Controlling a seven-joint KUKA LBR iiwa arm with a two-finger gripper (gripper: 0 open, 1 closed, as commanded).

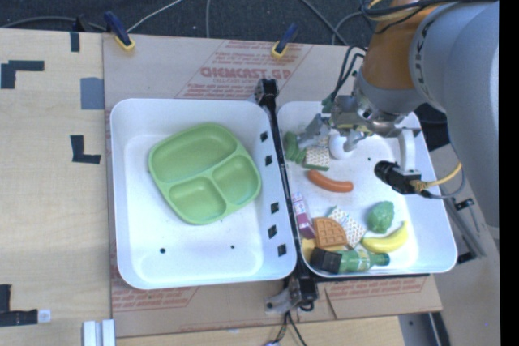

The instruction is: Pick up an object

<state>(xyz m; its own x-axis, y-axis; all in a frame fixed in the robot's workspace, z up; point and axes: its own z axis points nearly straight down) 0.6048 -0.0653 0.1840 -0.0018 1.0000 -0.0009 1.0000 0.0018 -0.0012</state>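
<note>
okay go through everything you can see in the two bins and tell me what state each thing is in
gripper: low over the right bin's upper left part; grasp cannot be judged
green tray: lying flat in the left bin, compartments bare
sausage: lying loose in the right bin
banana: lying by the front wall
waffle: resting among the front pile

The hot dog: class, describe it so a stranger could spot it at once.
Find the right-hand white bin, the one crowded with toy food. Near its middle, below the claw, lies the hot dog: the only long orange-red piece, lying alone on bare white floor.
</note>
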